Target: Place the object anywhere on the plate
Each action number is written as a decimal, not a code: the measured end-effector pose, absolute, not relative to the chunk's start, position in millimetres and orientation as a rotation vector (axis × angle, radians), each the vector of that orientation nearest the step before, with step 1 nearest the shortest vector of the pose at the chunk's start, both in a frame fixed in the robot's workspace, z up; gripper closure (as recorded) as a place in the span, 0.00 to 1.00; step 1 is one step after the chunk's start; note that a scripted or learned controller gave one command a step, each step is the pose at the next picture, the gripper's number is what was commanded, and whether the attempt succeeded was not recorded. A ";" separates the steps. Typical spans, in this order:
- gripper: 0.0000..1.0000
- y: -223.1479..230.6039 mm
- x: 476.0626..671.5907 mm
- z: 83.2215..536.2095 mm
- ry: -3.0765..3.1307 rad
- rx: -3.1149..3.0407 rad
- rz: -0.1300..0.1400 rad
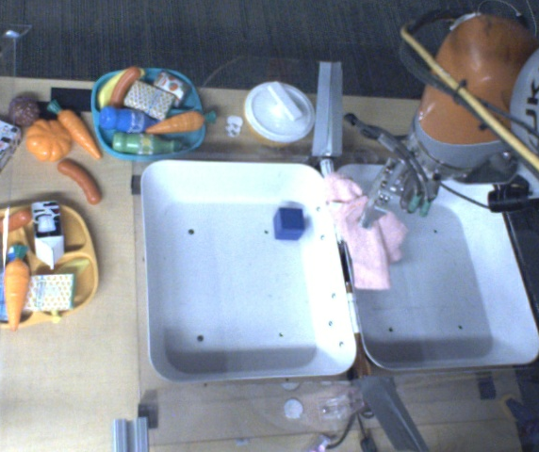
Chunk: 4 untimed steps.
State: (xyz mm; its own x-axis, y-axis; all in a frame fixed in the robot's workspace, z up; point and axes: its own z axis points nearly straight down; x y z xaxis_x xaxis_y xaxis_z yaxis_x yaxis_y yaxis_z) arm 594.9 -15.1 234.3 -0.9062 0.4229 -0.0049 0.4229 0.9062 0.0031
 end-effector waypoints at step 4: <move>1.00 183.3 617.6 227.4 3.135 -0.011 0.006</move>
State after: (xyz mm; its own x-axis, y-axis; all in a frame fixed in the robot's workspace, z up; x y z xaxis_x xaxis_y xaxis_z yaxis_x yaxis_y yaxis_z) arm 617.6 183.3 227.4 -0.9999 -0.0073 -0.0070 -0.0073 1.0000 0.0036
